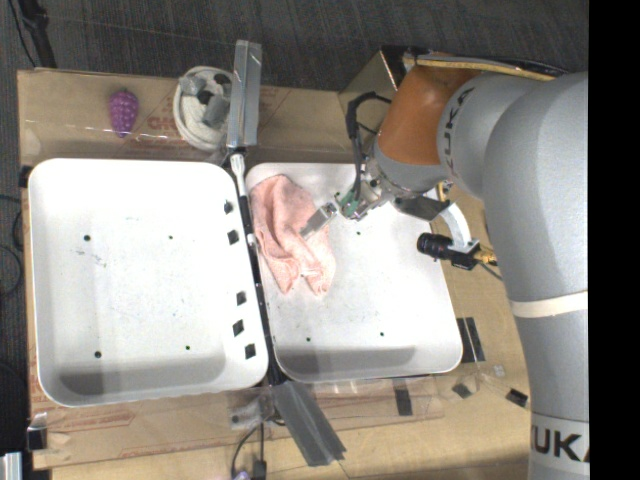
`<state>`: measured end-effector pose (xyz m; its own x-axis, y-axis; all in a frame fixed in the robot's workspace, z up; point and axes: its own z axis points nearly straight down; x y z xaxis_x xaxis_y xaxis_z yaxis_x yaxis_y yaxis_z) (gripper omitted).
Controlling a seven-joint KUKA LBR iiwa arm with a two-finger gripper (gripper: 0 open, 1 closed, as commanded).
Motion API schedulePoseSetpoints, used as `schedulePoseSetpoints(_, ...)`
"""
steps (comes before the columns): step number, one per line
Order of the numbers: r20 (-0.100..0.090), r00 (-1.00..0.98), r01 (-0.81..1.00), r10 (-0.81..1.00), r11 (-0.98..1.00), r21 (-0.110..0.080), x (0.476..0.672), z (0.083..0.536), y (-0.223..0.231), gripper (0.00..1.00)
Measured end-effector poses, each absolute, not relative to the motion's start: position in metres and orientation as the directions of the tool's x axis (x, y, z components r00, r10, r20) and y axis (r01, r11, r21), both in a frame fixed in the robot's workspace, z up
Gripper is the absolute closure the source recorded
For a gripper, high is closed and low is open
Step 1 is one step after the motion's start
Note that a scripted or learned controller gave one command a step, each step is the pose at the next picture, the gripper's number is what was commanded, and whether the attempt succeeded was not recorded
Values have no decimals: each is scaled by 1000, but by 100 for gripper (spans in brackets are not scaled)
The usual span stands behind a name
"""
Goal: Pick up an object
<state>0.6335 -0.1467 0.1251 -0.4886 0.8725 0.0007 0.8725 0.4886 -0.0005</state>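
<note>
Cloth (288, 230): we are seeing a crumpled pink cloth lying in the right bin (400, 313), hard against its left wall, toward the far end.
Handling: we are judging it light, soft and limp; it will be sagging and draping when lifted, and nothing about it looks fragile or slippery.
Hold: we are favouring a raised fold near the cloth's right edge, where the bunched fabric gives the tips something to pinch.
Gripper (322, 218): we are watching it reach in from the right, its tip resting at the cloth's right edge, seemingly touching the fabric.
Fingers: we cannot tell how far apart they are standing, nor whether any cloth is between them.
Left bin (130, 278): it is sitting alongside.
Bench: a purple object (123, 111) is lying beyond the left bin.
</note>
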Motion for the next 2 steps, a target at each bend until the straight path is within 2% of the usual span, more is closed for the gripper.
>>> schedulePoseSetpoints(1, 0, -526, 850, 850, 526, -1, 609, 93, -108, 0)
schedulePoseSetpoints(2, 1, -529, 849, 849, 529, -3, 610, 103, -108, 100)
